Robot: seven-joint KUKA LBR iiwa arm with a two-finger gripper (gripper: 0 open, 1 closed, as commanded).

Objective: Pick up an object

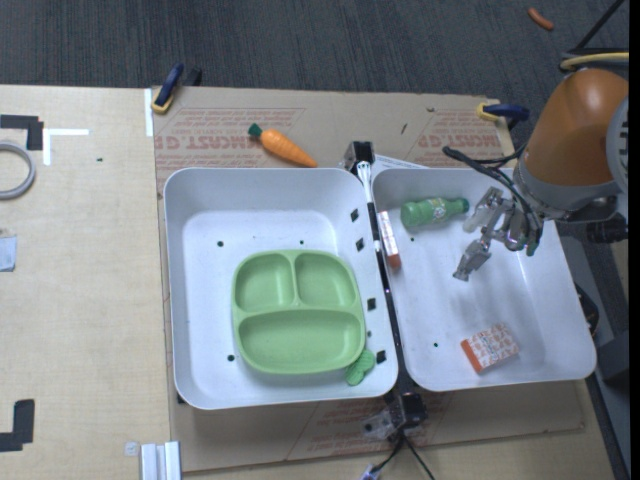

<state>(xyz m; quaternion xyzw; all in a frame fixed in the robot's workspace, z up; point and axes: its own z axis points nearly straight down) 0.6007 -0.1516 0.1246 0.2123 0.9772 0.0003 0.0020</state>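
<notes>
Camera view shows a green bottle (434, 211) lying on its side near the back wall of the right bin (545, 363), its cap end pointing right. It looks like the nearest thing to grasp. The gripper (478, 251) hangs just to the right of it and slightly forward, above the bin floor; whether its fingers are spread or pressed together cannot be told from this angle, and nothing shows between them.

Further out in the same bin, a small orange-and-white packet (491, 348) lies flat near the front, well apart from the bottle, and a slim red-and-white box (387, 240) leans against the left wall.

In the left bin (195, 298) sits a green divided plate (298, 311) with a small green piece (360, 367) at its front right corner. An orange carrot (283, 145) lies on the bench (80, 298) behind that bin.

To do this step well, the arm would probably need to shift left over the bottle's middle, turn the fingers across its narrow width, and descend squarely. A round bottle on its side may roll, so closing off centre risks pushing it toward the wall.
</notes>
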